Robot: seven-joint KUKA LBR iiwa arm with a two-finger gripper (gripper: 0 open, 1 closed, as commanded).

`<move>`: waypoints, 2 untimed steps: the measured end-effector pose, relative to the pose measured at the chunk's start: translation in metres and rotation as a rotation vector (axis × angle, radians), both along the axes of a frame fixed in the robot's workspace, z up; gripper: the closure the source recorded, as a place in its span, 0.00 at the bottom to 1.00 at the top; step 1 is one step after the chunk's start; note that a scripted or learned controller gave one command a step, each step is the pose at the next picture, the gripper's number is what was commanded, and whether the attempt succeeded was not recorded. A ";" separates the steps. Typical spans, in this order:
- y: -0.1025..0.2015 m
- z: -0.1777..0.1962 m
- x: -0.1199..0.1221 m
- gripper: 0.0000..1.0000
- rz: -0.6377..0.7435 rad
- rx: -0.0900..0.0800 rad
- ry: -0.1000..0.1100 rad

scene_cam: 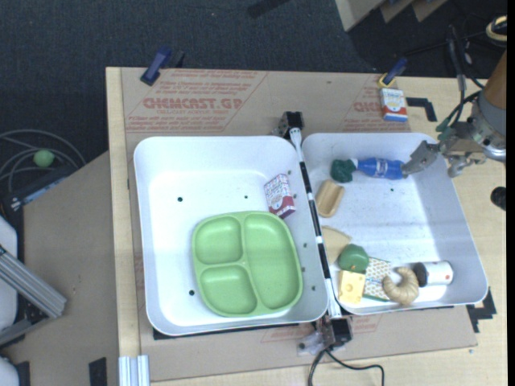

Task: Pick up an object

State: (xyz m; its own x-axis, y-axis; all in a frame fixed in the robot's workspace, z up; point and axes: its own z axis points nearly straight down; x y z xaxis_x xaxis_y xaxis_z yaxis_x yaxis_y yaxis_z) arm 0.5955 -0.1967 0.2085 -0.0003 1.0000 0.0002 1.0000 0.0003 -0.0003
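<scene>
Camera view from above, at a slant, shows two shallow white bins side by side on a bench. At the right bin [463,215], a grey gripper [422,158] reaches in near the top right corner, just beside a blue bottle [380,167]. Whether the pincer is parted or closed cannot be told at this size, and nothing is visibly held. The bottle lies on its side near the top wall, its long axis running left to right, one end close to a dark green lump [343,170] and the other toward the gripper. This looks like the approach step, before any grasp. The next move likely calls for settling over the bottle's middle and closing across its narrow width. Further down this bin lie a tan block [329,198] and a green ball [352,257]. A green divided plate [245,263] sits in the left bin [161,215].
</scene>
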 end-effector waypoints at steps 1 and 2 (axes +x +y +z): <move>0.044 -0.061 0.055 0.00 0.001 0.001 -0.001; 0.084 -0.103 0.066 0.00 0.000 -0.001 -0.003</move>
State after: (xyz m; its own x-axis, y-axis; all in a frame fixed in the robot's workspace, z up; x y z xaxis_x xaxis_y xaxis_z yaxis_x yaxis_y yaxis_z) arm 0.6619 -0.1129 0.1060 -0.0002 1.0000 -0.0013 1.0000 0.0002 0.0026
